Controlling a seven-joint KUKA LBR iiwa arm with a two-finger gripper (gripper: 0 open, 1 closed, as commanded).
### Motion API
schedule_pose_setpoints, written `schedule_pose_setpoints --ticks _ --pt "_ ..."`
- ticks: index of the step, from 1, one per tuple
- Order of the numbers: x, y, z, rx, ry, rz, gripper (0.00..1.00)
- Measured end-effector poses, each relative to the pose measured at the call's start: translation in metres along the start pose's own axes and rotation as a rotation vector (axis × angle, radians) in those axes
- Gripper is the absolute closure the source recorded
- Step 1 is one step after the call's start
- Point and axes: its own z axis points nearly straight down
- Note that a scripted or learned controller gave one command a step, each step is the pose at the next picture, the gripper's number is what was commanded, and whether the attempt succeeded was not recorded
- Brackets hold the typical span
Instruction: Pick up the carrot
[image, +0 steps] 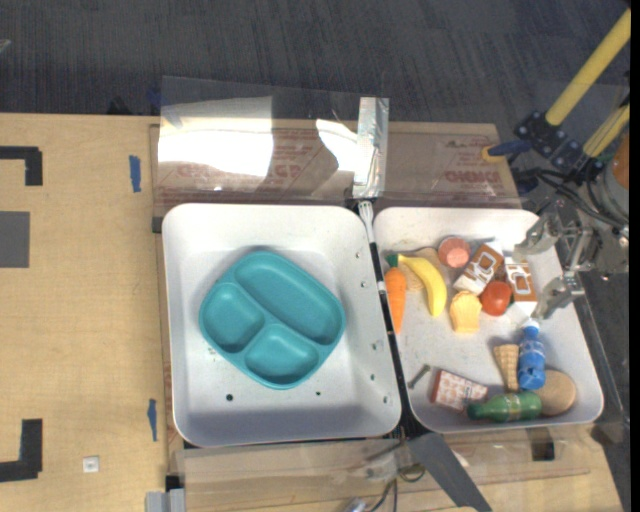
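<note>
1. Two shallow white bins stood side by side on the desk (70, 300): the left bin (190, 240) and the right bin (580, 360).
2. In the left bin lay a teal divided plate (272, 316), with three compartments, and it sat about in the middle of the bin floor.
3. The carrot (396, 294) lay in the right bin, close against its left wall, with the green top toward the far side and the orange tip pointing toward the near side.
4. Just beside the carrot, on its right, lay a banana (429, 281), curved, and nearly touching the carrot at the upper end.
5. Further right I saw a pink round item (454, 251), a small brown and white carton (484, 264), a red tomato (496, 297) and a yellow piece (465, 313), all grouped near together.
6. In the near part of the right bin were an ice cream cone (508, 364), a blue bottle (532, 358), a green cucumber (505, 406), a small red and white packet (457, 388) and a tan round item (559, 391).
7. My gripper (556, 262) was at the right edge of the right bin, well apart from the carrot, with the other food between us.
8. Its fingers stood apart, rather wide, and nothing was between them.
</note>
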Motion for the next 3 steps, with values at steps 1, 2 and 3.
schedule_pose_setpoints --ticks 1,2,3 --pt "0.041 0.014 0.145 0.000 -0.003 -0.189 0.00" --pt "-0.087 0.018 0.154 -0.003 -0.003 -0.153 0.00" --pt "-0.041 0.061 0.153 -0.003 -0.002 -0.136 0.00"
